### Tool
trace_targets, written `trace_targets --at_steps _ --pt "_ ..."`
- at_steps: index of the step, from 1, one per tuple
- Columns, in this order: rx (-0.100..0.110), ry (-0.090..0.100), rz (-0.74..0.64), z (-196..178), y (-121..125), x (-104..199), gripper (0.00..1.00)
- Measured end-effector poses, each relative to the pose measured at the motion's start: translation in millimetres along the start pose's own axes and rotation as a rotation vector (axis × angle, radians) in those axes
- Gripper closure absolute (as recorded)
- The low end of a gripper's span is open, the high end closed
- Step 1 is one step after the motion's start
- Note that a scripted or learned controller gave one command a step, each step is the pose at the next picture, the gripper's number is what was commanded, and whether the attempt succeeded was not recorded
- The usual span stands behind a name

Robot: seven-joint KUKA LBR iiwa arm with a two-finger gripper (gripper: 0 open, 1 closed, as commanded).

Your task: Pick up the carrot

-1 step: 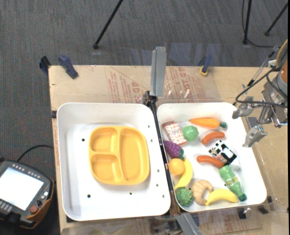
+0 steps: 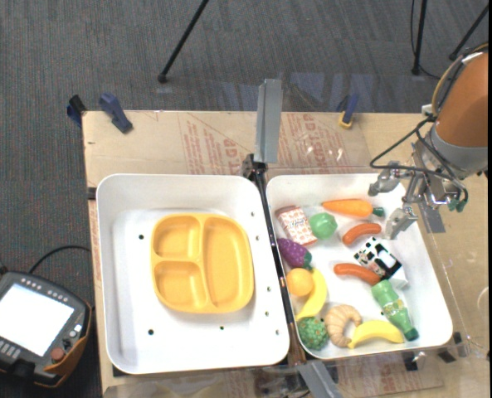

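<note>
I saw the pincer spread apart, holding nothing, just right of the tapered orange plastic carrot in the right white bin.

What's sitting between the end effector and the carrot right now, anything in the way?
Nothing visible. The end effector hangs over the right bin's upper right corner, and the carrot lies just to its left with bare white bin floor between them.
</note>
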State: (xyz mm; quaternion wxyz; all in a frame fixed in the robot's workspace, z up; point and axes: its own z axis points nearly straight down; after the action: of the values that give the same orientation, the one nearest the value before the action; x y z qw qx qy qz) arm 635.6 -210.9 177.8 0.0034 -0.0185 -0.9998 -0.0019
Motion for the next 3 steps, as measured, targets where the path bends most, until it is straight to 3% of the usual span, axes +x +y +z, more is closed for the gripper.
trace_targets --at_steps 1,2,3 --pt "0.008 -0.033 0.099 60 3 -12 0.0" --pt "0.001 -0.009 0.214 90 46 -3 0.0" --pt "0.001 -0.008 0.265 90 49 11 0.0"
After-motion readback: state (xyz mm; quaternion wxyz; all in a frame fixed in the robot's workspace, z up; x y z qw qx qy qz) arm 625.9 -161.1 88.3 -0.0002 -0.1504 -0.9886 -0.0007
